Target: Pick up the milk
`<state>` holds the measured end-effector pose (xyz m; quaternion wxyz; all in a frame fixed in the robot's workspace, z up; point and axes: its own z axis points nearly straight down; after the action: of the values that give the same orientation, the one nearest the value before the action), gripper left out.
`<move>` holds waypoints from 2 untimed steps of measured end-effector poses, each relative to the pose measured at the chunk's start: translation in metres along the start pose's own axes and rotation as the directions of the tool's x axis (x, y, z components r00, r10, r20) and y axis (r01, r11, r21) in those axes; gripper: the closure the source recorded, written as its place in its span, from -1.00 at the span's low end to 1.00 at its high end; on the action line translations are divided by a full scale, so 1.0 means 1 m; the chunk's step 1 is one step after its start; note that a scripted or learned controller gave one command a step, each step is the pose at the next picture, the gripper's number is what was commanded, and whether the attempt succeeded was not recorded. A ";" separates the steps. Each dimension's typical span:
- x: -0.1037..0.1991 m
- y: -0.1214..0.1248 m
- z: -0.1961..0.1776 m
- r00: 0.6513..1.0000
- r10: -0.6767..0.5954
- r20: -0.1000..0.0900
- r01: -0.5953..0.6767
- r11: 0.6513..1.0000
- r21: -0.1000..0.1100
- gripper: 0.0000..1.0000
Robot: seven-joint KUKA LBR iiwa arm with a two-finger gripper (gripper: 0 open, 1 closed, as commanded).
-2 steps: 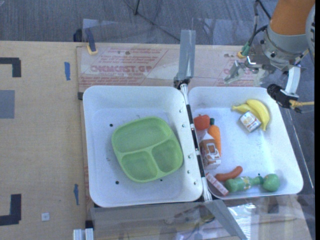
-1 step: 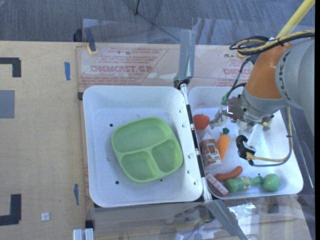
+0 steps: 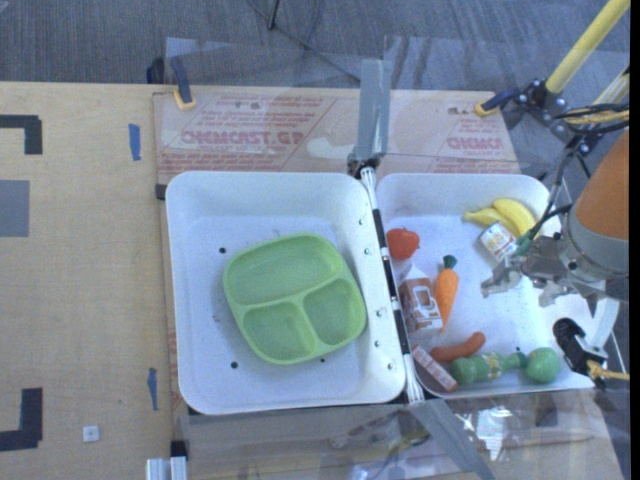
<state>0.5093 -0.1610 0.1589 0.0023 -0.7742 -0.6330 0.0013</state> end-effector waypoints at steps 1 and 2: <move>0.011 0.049 -0.125 0.994 0.105 0.002 -0.105 0.994 -0.003 -1.00; 0.020 -0.003 0.064 1.000 0.009 0.000 -0.009 1.000 -0.002 -1.00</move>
<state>0.5100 -0.1406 0.0948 0.0012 -0.7771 -0.6294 0.0007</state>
